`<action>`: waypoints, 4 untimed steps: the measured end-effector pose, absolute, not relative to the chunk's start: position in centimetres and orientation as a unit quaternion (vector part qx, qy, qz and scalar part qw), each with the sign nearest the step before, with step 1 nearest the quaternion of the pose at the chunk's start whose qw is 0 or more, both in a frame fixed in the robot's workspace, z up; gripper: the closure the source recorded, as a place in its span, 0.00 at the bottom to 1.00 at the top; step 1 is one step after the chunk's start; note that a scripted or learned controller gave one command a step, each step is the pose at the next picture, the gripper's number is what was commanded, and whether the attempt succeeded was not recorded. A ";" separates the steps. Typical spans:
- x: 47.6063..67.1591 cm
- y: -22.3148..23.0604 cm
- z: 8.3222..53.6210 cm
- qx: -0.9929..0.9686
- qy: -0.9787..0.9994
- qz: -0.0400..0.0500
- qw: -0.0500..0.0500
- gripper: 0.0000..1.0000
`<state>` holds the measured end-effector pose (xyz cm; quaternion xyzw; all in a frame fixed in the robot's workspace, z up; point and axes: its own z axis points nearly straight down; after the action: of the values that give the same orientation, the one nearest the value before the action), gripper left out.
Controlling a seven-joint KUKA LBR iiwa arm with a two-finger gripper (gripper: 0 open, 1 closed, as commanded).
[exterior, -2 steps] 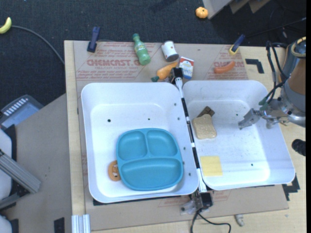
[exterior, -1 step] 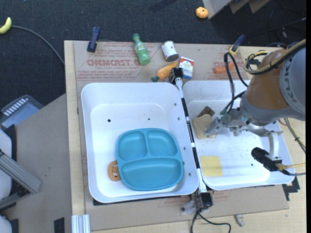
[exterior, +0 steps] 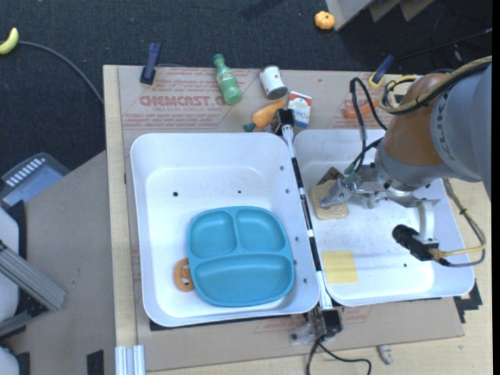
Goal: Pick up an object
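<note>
In the right bin [exterior: 437, 283], a flat tan piece like a slice of bread [exterior: 328, 206] lies near the left wall. My gripper [exterior: 338, 191] is down low over its upper right part and seems to touch it. A yellow square pad [exterior: 340, 266] rests near the front of the same bin. The left bin [exterior: 156, 178] holds a blue divided plate [exterior: 241, 255], with a small brown pretzel-like item [exterior: 183, 275] at the plate's left edge. The grey arm with its orange band [exterior: 418, 127] comes in from the right, over the right bin.
Behind the bins on the bench lie a green bottle [exterior: 227, 80], a white can [exterior: 273, 81], an orange carrot-like toy [exterior: 266, 114], a small carton [exterior: 299, 108] and a blue clip [exterior: 150, 62]. Cables and a black connector [exterior: 412, 242] hang over the right bin.
</note>
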<state>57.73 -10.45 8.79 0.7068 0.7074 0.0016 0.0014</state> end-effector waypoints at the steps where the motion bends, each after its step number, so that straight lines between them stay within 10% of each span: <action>1: 49.6 -9.2 8.4 0.707 0.707 0.000 -0.001 0.00; 3: 62.9 -15.5 8.5 0.707 0.707 0.000 0.001 0.00; 4: 66.5 -10.6 9.6 0.706 0.708 -0.002 -0.004 0.00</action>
<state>66.51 -10.63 9.63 0.7061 0.7081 -0.0022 -0.0037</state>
